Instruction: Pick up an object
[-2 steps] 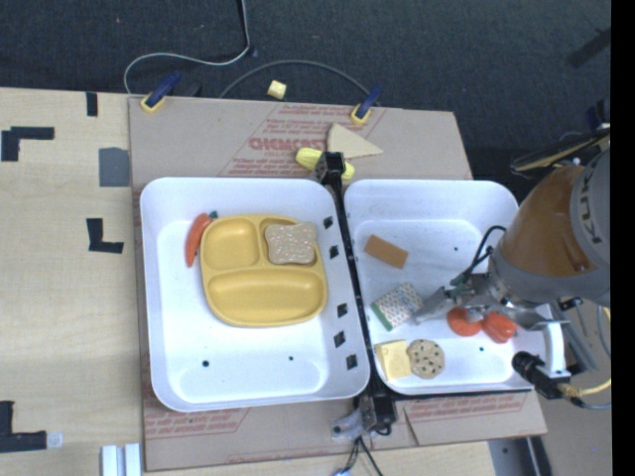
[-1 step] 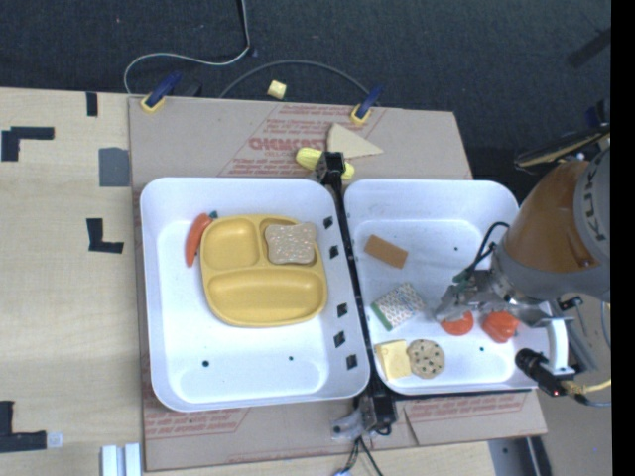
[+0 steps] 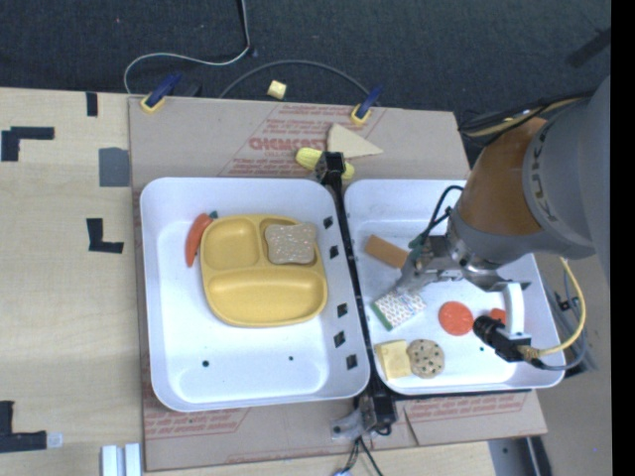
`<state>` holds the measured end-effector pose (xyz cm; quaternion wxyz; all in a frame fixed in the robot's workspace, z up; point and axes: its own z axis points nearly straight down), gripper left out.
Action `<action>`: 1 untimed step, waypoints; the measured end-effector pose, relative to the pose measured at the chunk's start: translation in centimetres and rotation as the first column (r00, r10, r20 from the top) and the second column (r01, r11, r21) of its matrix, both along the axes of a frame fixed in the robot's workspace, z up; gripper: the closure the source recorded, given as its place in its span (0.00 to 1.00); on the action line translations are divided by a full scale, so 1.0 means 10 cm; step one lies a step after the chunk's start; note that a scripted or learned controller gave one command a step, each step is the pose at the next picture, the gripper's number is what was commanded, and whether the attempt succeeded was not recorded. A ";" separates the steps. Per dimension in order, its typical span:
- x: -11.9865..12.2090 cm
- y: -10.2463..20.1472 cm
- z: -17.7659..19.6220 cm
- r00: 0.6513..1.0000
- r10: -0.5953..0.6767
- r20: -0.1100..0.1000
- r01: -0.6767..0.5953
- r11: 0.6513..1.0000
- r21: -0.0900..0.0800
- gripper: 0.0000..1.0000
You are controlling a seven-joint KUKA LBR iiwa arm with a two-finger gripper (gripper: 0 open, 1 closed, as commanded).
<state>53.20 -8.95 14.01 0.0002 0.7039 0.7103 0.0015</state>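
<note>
My gripper (image 3: pixel 410 284) hangs low over the right bin (image 3: pixel 397 201), at the end of the grey arm with the orange band. Its tip is right above the upper edge of a white pad with a green pattern (image 3: pixel 399 309). Whether it touches the pad I cannot tell. A brown block (image 3: pixel 386 251) lies just up and left of the gripper. A red disc (image 3: pixel 455 317) lies to its lower right. A chocolate-chip cookie (image 3: pixel 426 357) and a pale yellow block (image 3: pixel 393 359) lie side by side near the bin's front wall.
The left bin (image 3: pixel 248 365) holds a yellow divided plate (image 3: pixel 260 281) with a slice of bread (image 3: pixel 292 244) on it and an orange carrot (image 3: pixel 196 238) beside it. A black divider (image 3: pixel 342 266) runs between the bins. A small red piece (image 3: pixel 496 315) lies by the arm.
</note>
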 end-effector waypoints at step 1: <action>-0.02 -0.05 -0.02 1.000 -0.007 -0.004 0.007 1.000 -0.001 0.00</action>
